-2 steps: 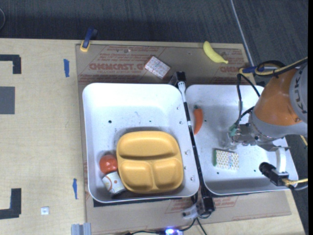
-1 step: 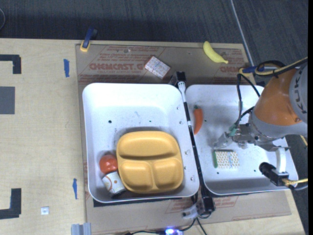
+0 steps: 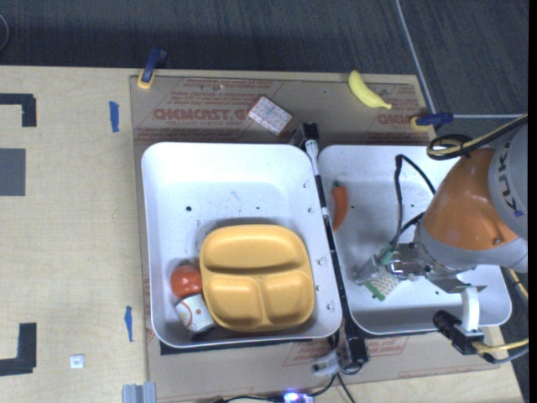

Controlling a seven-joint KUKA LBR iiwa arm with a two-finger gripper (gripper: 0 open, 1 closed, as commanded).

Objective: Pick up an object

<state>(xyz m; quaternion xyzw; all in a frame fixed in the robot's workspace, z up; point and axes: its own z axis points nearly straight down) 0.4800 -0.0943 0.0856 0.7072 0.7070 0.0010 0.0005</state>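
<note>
- Two white bins sit side by side on the counter (image 3: 67, 225): the left bin (image 3: 168, 175) and the right bin (image 3: 369, 166), touching along a dark middle seam.
- One yellow divided tray (image 3: 256, 275) lies upside down in the left bin, toward the near edge.
- One small orange and white figure (image 3: 191, 296) lies just beside the tray's left edge, touching it, in the bin's near left corner.
- One carrot-like orange piece (image 3: 339, 206) rests against the left wall of the right bin.
- One small green and white patterned item (image 3: 384, 282) lies on the floor of the right bin, near its front wall, at the tip of the tool.
- One grey arm (image 3: 478, 217) with an orange band reaches over the right bin from the right.
- One tool (image 3: 394, 267) hangs low just above or at the patterned item; whether it is spread or closed, I cannot tell, and no grasp is visible.
- One yellow banana (image 3: 367, 91) lies on the brown board beyond the right bin.
- One small checked card (image 3: 269, 114) lies on the board beyond the left bin.
- Two clamps, one at the far left corner (image 3: 151, 65) and one at the far right (image 3: 432, 120), sit on the board's edge.
</note>
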